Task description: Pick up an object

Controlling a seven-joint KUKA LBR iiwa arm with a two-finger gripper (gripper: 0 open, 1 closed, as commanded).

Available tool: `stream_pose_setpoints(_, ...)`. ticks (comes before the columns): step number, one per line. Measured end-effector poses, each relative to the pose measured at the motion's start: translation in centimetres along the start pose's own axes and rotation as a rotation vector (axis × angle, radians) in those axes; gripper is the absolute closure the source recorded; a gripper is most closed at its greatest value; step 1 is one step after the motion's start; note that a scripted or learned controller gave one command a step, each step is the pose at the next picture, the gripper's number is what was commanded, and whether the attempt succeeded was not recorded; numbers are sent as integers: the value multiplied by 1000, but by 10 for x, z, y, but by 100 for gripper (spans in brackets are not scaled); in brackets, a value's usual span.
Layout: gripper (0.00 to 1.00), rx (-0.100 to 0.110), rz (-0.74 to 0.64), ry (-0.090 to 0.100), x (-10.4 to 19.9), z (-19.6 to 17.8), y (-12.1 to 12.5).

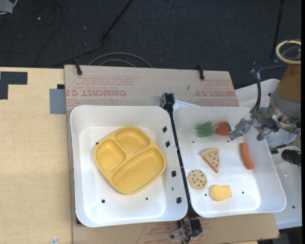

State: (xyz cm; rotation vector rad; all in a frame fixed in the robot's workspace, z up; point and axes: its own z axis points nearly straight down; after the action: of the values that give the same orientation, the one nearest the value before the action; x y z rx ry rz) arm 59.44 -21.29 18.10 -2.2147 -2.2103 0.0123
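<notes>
I'm hovering my gripper (249, 127) over the right bin's (274, 200) far edge, fingers spread, pinching nothing. Sausage (246, 155) is lying just below it, carrot (222, 129) beside: likely lining up a grab.

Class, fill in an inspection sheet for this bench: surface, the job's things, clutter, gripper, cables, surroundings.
Surface: two shallow white bins, left bin, right bin, on printed cardboard.
Job's things: in right bin, orange hot-dog sausage, pizza slice, chocolate-chip cookie, yellow cheese chunk, green-leaved red vegetable.
Clutter: yellow divided plate in left bin.
Gripper: grey two-finger gripper at right bin's far right edge, holding nothing.
Cables: black cables on dark floor.
Surroundings: wooden tabletop left.
</notes>
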Motion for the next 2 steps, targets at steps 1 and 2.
stream_pose_setpoints(1,0,-14,-2,-4,0,-8,3)
stream_pose_setpoints(2,0,-7,-3,-1,1,56,6)
